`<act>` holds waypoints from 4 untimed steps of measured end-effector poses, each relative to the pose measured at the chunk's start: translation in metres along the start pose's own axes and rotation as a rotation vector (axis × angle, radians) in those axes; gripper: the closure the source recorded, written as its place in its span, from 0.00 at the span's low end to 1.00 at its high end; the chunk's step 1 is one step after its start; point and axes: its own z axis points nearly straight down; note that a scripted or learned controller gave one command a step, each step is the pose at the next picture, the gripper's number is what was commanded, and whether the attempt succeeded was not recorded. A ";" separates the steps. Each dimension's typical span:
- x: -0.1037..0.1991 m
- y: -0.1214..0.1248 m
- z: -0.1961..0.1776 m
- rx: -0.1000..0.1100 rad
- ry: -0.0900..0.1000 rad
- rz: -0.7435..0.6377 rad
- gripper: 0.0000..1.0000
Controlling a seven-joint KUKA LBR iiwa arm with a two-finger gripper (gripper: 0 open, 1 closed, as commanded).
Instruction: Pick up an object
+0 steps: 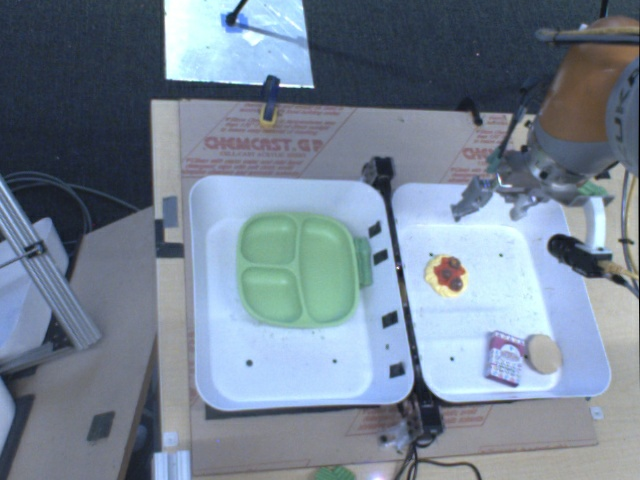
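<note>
In the right bin (575,313) lie a small yellow toy pizza with red and dark toppings (447,274), a pink-and-white box (505,357) and a tan round disc (543,353) touching the box. My gripper (494,198) hangs over the bin's far edge, above and to the right of the pizza. Its two fingers are spread apart with nothing between them. The left bin (215,368) holds a green divided tray (298,270).
A black clamp strip (388,268) runs between the two bins. A black cylinder (573,254) juts over the right bin's right rim. A yellow and blue clamp (269,102) sits on the board's far edge. A metal sheet (238,28) lies beyond it.
</note>
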 end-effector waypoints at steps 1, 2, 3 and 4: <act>0.012 -0.011 0.138 0.011 0.002 0.001 0.00; 0.026 0.032 0.132 -0.005 0.000 -0.004 0.00; -0.003 -0.014 0.133 0.003 0.000 0.005 0.00; -0.001 -0.011 0.122 -0.003 -0.001 0.001 1.00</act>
